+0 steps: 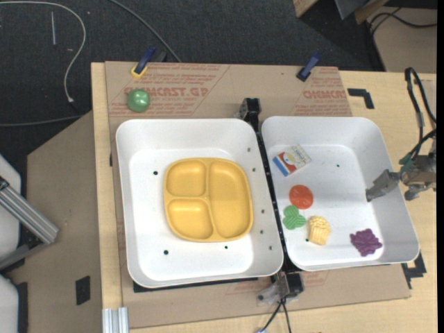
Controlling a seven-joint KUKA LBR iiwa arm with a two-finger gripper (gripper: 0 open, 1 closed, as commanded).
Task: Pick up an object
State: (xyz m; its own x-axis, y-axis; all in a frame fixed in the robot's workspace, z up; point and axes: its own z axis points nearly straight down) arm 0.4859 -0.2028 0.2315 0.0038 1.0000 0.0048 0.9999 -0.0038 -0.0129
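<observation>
Nothing is lifted yet: the gripper [380, 186] sits at the right bin's [361, 132] right rim, clear of everything.

That white bin holds a small printed card [291, 160], orange-red round piece [301, 196], green lump [293, 218], pale yellow corn-shaped toy [318, 229] and purple cluster [365, 241]. The left white bin [139, 186] holds a yellow divided plate [208, 199].

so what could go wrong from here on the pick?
1. The orange piece, green piece and yellow piece sit close together in the right bin; a grasp may nudge a neighbour or catch two.
2. The purple piece lies near the bin's front wall, which may block a finger.
3. The gripper sits at the right rim, so it could clip the wall.
</observation>
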